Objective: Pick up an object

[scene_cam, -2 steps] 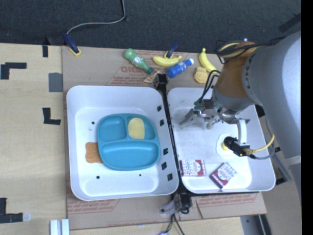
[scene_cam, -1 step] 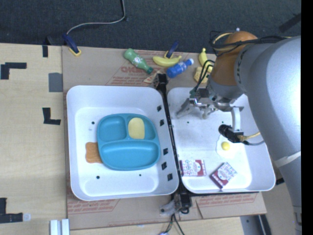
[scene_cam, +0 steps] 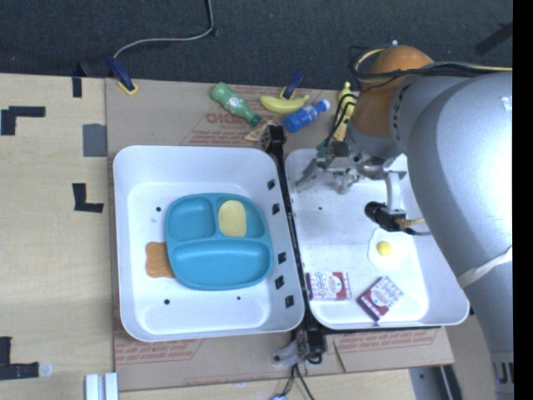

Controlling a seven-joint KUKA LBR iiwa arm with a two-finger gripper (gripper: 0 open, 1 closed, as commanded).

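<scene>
Gripper (scene_cam: 333,172) sat low at top of right bin (scene_cam: 433,307); couldn't tell its state. Fried egg (scene_cam: 384,248) lay mid-bin, two red packets (scene_cam: 327,286) near front edge. Left bin (scene_cam: 133,173) held blue divided plate (scene_cam: 218,244) with yellow piece (scene_cam: 232,218).

Red printing is seen on the brown cardboard sheet (scene_cam: 218,125) that lies under the two white bins, just behind the left white bin (scene_cam: 133,223) and again along that bin's front edge, but the letters are too small and blurred to be read. Two small red-and-white packets (scene_cam: 326,286) (scene_cam: 381,297) lie at the front of the right white bin (scene_cam: 433,302), to the right of the left bin; printing is carried on their faces, yet no word, brand or number on them can be made out. No other legible text can be found.
</scene>
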